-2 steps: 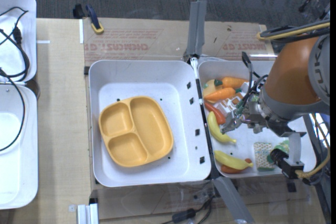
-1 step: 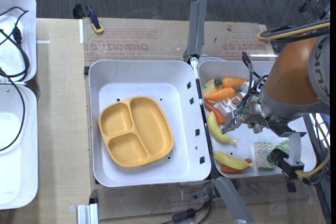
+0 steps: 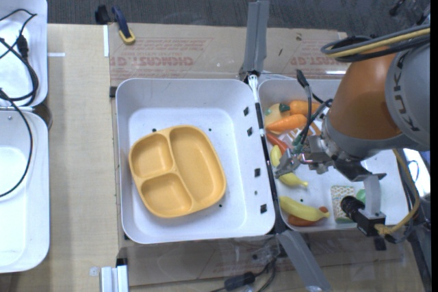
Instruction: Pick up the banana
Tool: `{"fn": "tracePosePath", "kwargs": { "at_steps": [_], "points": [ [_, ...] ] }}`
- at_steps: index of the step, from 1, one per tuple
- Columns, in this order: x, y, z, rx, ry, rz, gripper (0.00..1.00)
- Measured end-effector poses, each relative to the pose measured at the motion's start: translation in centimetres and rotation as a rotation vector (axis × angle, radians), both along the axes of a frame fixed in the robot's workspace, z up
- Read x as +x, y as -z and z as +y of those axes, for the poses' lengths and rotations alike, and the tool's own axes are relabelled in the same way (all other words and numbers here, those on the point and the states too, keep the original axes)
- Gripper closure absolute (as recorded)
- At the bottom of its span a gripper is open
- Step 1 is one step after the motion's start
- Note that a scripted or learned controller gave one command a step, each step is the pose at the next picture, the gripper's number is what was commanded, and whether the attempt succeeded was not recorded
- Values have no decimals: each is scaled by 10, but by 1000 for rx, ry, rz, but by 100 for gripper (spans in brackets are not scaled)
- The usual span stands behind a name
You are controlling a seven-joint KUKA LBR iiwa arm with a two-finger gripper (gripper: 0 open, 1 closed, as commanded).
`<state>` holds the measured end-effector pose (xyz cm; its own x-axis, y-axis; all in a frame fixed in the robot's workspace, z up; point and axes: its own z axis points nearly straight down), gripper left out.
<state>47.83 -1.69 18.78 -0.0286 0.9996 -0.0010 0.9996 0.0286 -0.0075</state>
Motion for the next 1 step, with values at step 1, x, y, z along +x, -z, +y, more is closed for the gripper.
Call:
{"fn": "tracePosePath", "kwargs": {
  "at_steps": [1],
  "points": [
    [0, 0, 20, 0, -18, -1, 0]
  ]
}}
